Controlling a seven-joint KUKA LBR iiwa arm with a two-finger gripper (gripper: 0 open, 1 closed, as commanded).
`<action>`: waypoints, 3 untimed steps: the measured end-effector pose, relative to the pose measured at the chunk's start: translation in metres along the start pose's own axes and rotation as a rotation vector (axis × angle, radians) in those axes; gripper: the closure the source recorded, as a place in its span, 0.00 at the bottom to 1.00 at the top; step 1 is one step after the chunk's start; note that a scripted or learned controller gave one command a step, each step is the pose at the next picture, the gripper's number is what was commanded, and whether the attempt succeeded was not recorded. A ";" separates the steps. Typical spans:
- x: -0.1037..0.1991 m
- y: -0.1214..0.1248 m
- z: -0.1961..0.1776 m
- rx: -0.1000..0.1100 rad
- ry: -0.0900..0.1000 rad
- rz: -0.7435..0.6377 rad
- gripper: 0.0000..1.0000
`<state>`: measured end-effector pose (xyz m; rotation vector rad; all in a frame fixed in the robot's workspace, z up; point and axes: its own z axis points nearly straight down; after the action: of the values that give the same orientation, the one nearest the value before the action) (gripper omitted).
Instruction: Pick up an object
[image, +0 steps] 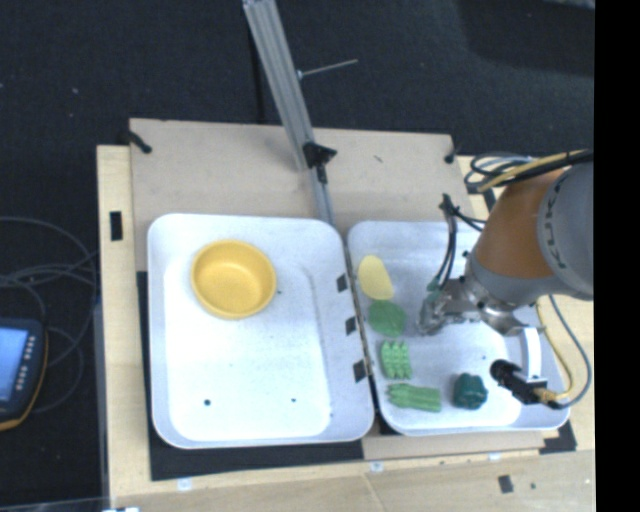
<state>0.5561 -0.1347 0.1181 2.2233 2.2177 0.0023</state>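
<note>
1. Surface (230, 170): tan board on a wooden bench, carrying 2 shallow white bins side by side. Left bin (250, 400), right bin (410, 240); inner edges nearly touching at centre.
2. Left bin contents, count 1: yellow bowl (234, 279), upright, in the upper-left part, apart from the walls.
3. Right bin contents, count 5, mostly along the left wall and lower edge:
 - 1 pale yellow piece (375, 277), oval, uppermost, near the left wall.
 - 1 round green piece (387, 319), just below the yellow one, close to touching.
 - 1 light green ridged block (396, 358), below the round piece.
 - 1 long green piece (415, 398), lying flat near the lower edge.
 - 1 dark teal piece (468, 391), right of the long one, apart from it.
4. Arm (525, 240): 1, grey w/ orange band, reaching in from the right over the right bin. Cables run along it.
5. Hand (434, 316): low over the mid right bin, just right of the round green piece. Too small and dark to resolve; cannot tell how far it is parted or whether it has hold of anything.
6. 1 slanted grey metal pole (285, 85) runs from the top edge to the gap between the bins.
7. 1 handheld pendant w/ screen (18, 365) at the far left, off the surface.
</note>
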 end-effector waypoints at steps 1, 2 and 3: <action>-0.003 -0.003 -0.062 -0.004 -0.001 -0.002 1.00; -0.005 0.003 -0.106 -0.003 -0.001 -0.002 1.00; -0.006 0.004 -0.143 -0.002 -0.001 -0.002 1.00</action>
<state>0.5598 -0.1404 0.2608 2.2192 2.2188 0.0038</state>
